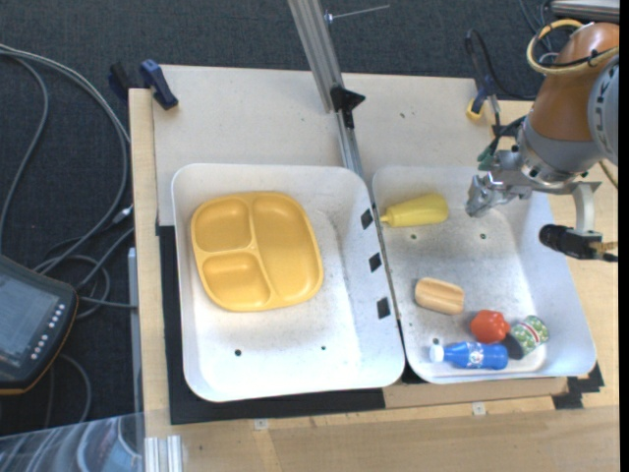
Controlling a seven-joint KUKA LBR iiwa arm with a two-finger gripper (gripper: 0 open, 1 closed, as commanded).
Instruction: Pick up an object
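We see the claw (479, 203) hanging over the far part of the right bin (550, 293), below the grey arm (565, 116) with its orange band; we cannot tell how it stands, and we see nothing in its grip. Just left of it lies a yellow bottle (414, 210) on the bin floor. Nearer us rests a tan bread roll (439, 296). In the near right corner we spot 3 things clustered: a red ball (488, 325), a blue bottle (472, 356) and a green patterned ball (531, 333). The left bin (295, 362) holds a yellow 3-compartment tray (256, 251).
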